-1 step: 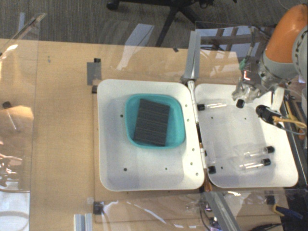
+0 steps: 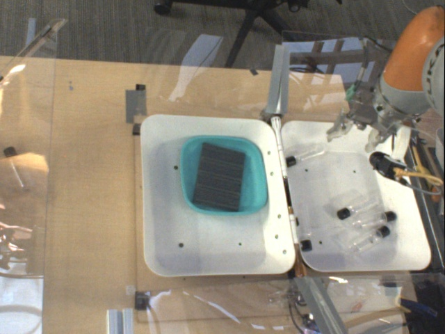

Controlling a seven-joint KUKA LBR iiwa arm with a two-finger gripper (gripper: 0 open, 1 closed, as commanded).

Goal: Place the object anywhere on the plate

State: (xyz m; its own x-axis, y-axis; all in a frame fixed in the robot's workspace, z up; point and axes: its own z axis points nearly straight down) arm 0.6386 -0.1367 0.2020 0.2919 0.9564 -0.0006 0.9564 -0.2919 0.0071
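Toward 7 o'clock from the jaws [image 2: 363,120], whose state cannot be told, clear vials [image 2: 361,223] lie; the teal plate [image 2: 259,179] sits at 9 o'clock.

Dark grey ribbed block [image 2: 220,177] is lying flat, pretty much dead center on the teal plate [image 2: 257,186]. Plate's a rounded square, sitting in the left white bin [image 2: 160,242].

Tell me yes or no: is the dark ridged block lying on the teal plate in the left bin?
Yes. The dark ridged block lies flat on the teal plate, which sits inside the left bin.
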